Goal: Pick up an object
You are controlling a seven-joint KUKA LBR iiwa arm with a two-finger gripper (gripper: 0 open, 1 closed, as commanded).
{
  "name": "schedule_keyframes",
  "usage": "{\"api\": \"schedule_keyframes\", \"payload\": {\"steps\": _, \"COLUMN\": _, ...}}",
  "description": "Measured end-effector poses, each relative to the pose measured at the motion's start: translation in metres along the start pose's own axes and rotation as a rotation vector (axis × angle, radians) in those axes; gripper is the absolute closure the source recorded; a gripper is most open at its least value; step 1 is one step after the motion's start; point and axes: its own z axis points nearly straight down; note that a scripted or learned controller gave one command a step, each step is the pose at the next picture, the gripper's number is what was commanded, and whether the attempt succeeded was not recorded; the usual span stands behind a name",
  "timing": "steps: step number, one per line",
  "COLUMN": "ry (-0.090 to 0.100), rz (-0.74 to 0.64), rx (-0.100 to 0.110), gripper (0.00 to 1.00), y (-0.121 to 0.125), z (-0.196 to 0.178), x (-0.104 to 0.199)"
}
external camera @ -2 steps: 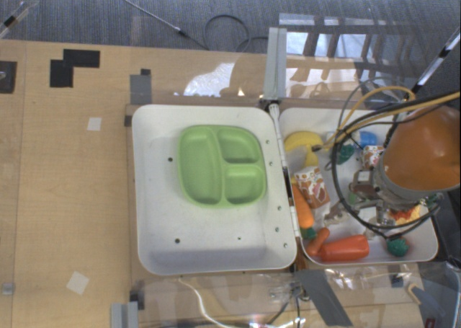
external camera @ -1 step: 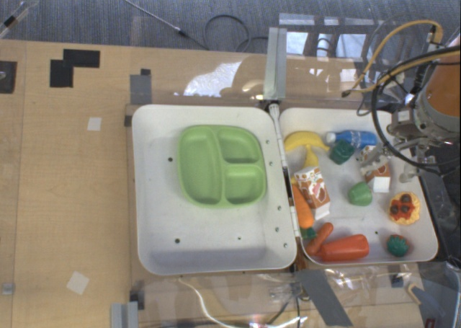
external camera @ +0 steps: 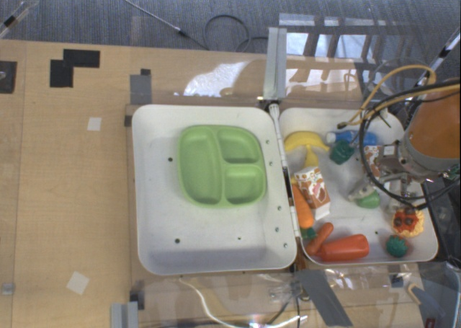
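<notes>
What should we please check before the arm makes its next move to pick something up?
1. Arm over the right white bin holding the toys: ok.
2. Gripper fingers open: cannot tell, wrist and cables hide them.
3. Item already between fingers: cannot tell.
4. Targets free: red plastic pepper and yellow toy banana lie uncovered: ok.
5. Green divided plate sits apart in the left white bin: ok.
</notes>
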Motion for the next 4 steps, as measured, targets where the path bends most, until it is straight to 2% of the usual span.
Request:
{"api": "schedule_keyframes", "payload": {"steps": 1, "ry": -0.001, "rz": 0.07, "rx": 0.001, "gripper": 0.0, "y": -0.016, "z": 0.004, "x": -0.007}}
{"api": "schedule_keyframes", "payload": {"steps": 2, "ry": -0.002, "rz": -0.05, "rx": -0.003, "gripper": 0.0, "y": 0.0, "z": -0.003, "x": -0.046}}
{"api": "schedule_keyframes", "payload": {"steps": 3, "ry": -0.002, "rz": -0.163, "rx": 0.001, "gripper": 0.0, "y": -0.006, "z": 0.003, "x": -0.043}}
{"api": "schedule_keyframes", "payload": {"steps": 4, "ry": -0.006, "rz": -0.163, "rx": 0.013, "gripper": 1.0, "y": -0.009, "z": -0.01, "x": -0.046}}
